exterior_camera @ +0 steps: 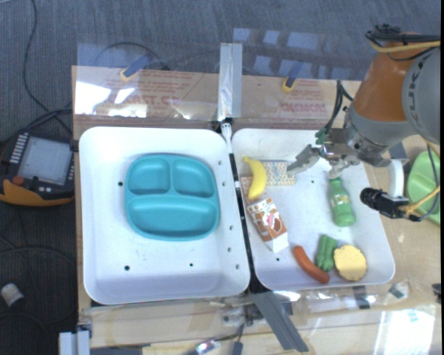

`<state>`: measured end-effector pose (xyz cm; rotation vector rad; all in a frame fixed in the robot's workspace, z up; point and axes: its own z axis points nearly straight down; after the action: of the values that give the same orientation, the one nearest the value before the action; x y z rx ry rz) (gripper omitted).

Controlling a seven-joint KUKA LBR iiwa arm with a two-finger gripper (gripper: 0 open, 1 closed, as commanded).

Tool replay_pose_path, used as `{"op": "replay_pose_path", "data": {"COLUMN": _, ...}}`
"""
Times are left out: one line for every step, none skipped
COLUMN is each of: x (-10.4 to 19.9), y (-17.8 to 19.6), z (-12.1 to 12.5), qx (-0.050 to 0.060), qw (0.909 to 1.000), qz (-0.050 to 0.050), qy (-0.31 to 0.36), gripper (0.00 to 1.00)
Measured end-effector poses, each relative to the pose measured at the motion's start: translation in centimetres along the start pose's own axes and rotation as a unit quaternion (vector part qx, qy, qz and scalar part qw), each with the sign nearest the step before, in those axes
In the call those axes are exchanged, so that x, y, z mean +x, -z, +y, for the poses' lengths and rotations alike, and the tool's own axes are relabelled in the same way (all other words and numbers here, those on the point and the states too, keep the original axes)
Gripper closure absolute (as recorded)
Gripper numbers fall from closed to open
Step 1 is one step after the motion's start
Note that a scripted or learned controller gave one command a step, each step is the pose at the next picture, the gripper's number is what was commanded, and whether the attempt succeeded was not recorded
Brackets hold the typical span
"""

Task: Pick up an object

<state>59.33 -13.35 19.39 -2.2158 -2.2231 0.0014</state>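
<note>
Yellow and round, a toy cookie-like piece [350,262] lies in the right white bin's [381,228] nearest corner, touching a green pepper-like piece [325,251] and a red toy sausage [310,264]. Farther in lie a brown-and-white snack carton [267,225], a yellow plastic banana [255,177] and a green plastic bottle [341,202]. Above the bottle's cap hangs the pincer [324,158], fingers spread and pinching nothing, probably lined up to descend on it. In the left white bin [103,265] rests a turquoise divided plate [171,197].
</note>
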Motion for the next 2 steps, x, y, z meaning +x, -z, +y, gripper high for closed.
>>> {"op": "replay_pose_path", "data": {"x": -7.8, "y": -4.9, "z": -0.6, "qx": 0.000, "qw": 0.9974, "qz": -0.001, "qy": 0.072, "gripper": 0.00}}
{"op": "replay_pose_path", "data": {"x": -8.0, "y": -9.6, "z": -0.1, "qx": -0.004, "qw": 0.9983, "qz": 0.002, "qy": 0.059, "gripper": 0.00}}
